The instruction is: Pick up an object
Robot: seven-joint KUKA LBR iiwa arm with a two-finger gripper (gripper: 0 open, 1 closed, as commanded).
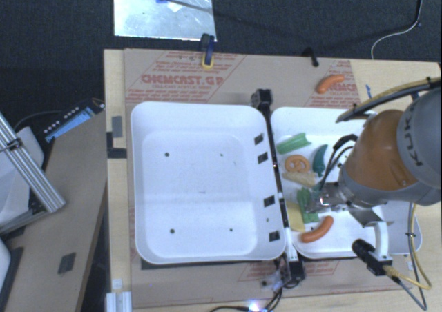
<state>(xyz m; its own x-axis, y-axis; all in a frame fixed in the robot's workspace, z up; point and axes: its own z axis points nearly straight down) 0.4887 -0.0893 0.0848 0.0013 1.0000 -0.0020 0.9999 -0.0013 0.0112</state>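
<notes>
**Reaching into the right bin, toy food all around the gripper**

Looking down from the one overhead camera, we've got two white bins side by side on the bench. The left bin [200, 179] has bare floor. The right bin [324, 116] holds the pile of toy food, and the arm [383, 155] comes in from the right and covers a good chunk of it.

The gripper [319, 200] sits low over the pile, near the divider between the bins. We honestly can't tell how the jaws stand, since the wrist blocks most of them.

What we can pick out around it: a green pea pod [293, 143] toward the back, an orange pretzel [297, 163] just in front of that, a teal piece [319, 159] beside the pretzel, and a red-orange sausage [317, 230] lying near the front edge, just below the gripper. Another sausage [331, 83] lies outside on the cardboard [179, 79], behind the right bin.
</notes>
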